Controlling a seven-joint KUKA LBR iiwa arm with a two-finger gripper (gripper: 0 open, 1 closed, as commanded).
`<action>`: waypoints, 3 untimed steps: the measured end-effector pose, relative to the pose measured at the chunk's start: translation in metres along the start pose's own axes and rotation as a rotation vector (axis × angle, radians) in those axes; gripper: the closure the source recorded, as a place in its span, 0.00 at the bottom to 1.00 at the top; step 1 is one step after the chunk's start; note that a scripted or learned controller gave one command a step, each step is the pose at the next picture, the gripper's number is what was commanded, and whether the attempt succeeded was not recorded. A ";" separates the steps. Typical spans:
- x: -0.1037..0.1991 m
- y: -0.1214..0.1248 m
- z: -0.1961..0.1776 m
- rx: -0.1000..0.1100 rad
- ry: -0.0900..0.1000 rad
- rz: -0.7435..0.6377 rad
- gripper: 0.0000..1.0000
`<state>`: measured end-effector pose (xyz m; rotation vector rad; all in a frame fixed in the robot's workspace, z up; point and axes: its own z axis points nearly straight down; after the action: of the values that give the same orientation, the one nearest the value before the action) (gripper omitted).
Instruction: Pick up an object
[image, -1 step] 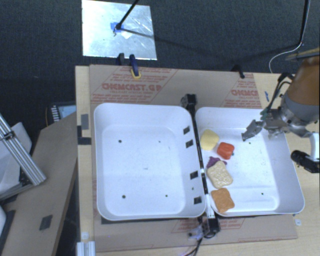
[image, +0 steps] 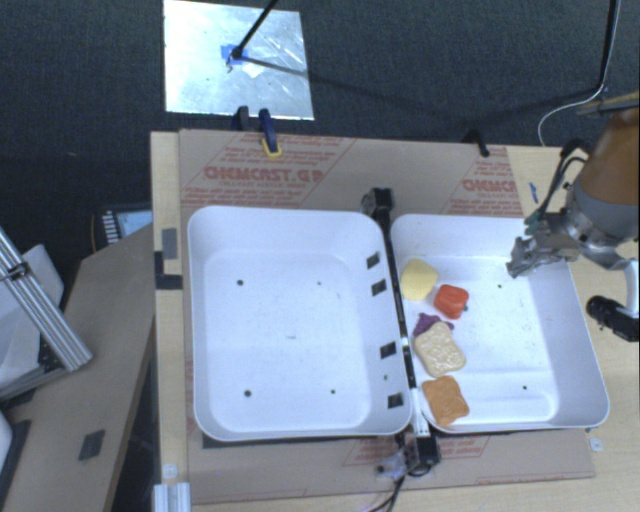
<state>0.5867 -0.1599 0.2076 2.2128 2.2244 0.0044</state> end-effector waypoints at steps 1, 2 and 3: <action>0.030 -0.071 -0.087 -0.004 0.001 0.000 1.00; 0.114 -0.097 -0.245 -0.018 0.003 -0.008 1.00; 0.190 -0.098 -0.215 0.003 0.003 -0.008 1.00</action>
<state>0.4870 0.0298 0.4220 2.2072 2.2356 0.0046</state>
